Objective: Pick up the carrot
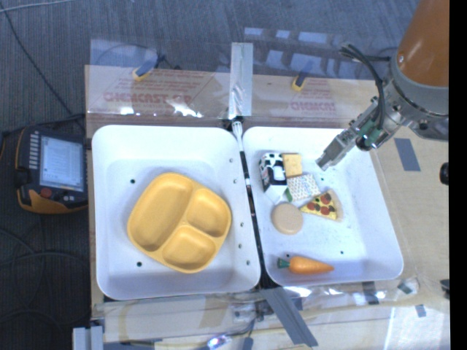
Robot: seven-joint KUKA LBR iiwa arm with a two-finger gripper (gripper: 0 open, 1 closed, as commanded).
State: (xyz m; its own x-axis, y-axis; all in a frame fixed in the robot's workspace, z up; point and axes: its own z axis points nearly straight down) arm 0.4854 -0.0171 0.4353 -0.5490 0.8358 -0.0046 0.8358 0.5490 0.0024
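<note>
The orange carrot (306,265) with a green top lies flat near the front edge of the right bin (379,217), pointing right. My gripper (326,158) hangs over the back of that bin, well behind the carrot and near a cracker. Nothing shows between its fingers.
The right bin also holds a black-and-white toy (272,169), a tan cracker (292,165), a patterned square (301,188), a pizza slice (322,205) and a beige round disc (287,219). A yellow divided plate (180,221) sits in the left bin (109,195). A handheld pendant (49,170) lies far left.
</note>
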